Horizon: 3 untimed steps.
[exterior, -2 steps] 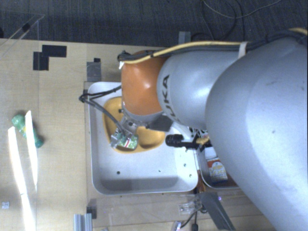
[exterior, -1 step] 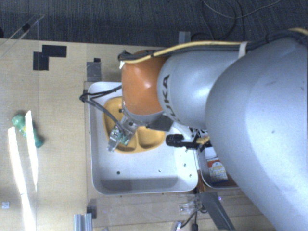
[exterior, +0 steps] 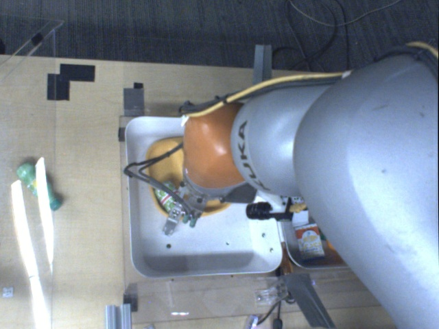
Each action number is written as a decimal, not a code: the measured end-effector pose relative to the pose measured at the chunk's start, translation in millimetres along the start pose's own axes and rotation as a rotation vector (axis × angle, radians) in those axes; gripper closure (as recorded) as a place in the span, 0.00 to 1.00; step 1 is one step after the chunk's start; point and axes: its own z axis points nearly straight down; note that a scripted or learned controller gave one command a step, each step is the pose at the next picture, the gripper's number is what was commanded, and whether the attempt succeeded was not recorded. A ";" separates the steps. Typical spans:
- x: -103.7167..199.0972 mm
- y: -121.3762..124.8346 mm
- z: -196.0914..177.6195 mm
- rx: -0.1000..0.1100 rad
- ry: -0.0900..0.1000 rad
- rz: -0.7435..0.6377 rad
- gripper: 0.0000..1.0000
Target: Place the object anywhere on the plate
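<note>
A yellow plate (exterior: 164, 157) lies in the back part of the left white bin (exterior: 206, 256), and the arm's orange band covers most of it. A small green-and-red object (exterior: 163, 195) rests at the plate's front-left rim. My gripper (exterior: 178, 223) hangs just in front of the object, over the plate's front edge and the bin floor. Its two metal fingertips (exterior: 169, 227) stand a little apart with nothing between them. The object lies beside the gripper's body, not between the fingers.
The grey arm covers most of the right bin (exterior: 291, 252). An orange-and-white packet (exterior: 310, 242) shows at that bin's left end. A green item (exterior: 31, 175) lies on the bench far left. A black cable (exterior: 147, 163) loops over the plate.
</note>
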 end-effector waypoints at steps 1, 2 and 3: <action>-2.4 0.2 -10.8 -0.003 -0.003 0.005 1.00; 11.8 -74.3 -73.5 0.014 0.011 0.189 1.00; 32.1 -16.9 -2.9 0.000 -0.005 0.126 1.00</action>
